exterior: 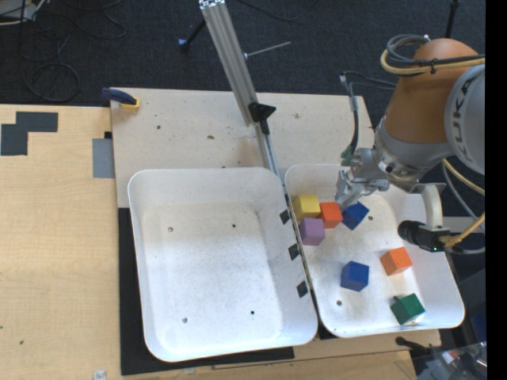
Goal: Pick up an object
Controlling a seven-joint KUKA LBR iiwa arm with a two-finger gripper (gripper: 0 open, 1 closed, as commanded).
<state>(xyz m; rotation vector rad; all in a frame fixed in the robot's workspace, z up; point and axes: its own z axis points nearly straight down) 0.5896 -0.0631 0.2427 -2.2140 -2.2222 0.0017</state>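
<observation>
Orange, yellow, purple and blue cubes crowd the right bin's (444, 311) upper left corner, where the claw (349, 197) sits low beside the orange cube (330, 214). Whether it is spread or pinching, I cannot tell. Reaching step, seemingly; next needs a centred grip.

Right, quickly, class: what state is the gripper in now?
Gripper: down among the blocks in the right bin; open or closed cannot be told.

Partial lettering "KUK" on the grey arm (475, 125), up and right of the gripper (348, 192); nothing else legible.
</observation>
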